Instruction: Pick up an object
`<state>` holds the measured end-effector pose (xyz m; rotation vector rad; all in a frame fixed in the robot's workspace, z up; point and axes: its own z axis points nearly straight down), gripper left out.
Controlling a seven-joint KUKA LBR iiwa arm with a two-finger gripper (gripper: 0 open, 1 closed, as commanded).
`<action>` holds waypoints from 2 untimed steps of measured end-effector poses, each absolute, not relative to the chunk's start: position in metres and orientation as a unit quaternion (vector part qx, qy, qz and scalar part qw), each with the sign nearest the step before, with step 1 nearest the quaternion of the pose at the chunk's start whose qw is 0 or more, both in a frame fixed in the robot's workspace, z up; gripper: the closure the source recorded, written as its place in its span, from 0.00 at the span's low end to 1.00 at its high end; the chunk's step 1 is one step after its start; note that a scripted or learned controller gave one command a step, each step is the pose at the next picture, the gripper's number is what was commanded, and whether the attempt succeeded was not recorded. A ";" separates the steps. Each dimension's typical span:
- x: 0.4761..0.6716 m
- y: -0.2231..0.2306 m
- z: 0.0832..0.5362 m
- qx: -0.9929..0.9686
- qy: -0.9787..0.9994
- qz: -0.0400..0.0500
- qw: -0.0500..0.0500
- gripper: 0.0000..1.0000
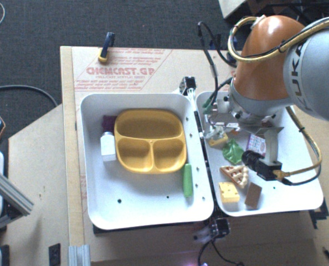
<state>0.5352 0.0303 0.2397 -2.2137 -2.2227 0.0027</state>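
Tool [222, 131] sits low in the right bin [306, 195], near its upper left corner, and you cannot tell how its grip stands, because the arm's orange band [267, 37] and grey wrist cover most of it from above. Just beside it you see a green crumpled piece [232, 150] and a small yellow scrap [217, 141]. Further toward you lie a waffle-patterned wedge [235, 174], a yellow cheese block [228, 193] and a brown block [253, 195], all close together. A black-and-yellow cable plug [264, 168] crosses between them and the arm. In the left bin [98, 204] you have a yellow divided tray [150, 140], with a white bottle [108, 147] and a dark purple item [109, 121] touching its left edge and a green stick [187, 180] at its right corner. Behind, the bench [76, 82] carries printed cardboard.
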 end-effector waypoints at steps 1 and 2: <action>0.505 0.066 0.234 -0.706 -0.709 0.001 0.003 1.00; 0.501 0.079 0.213 -0.707 -0.708 0.002 0.002 1.00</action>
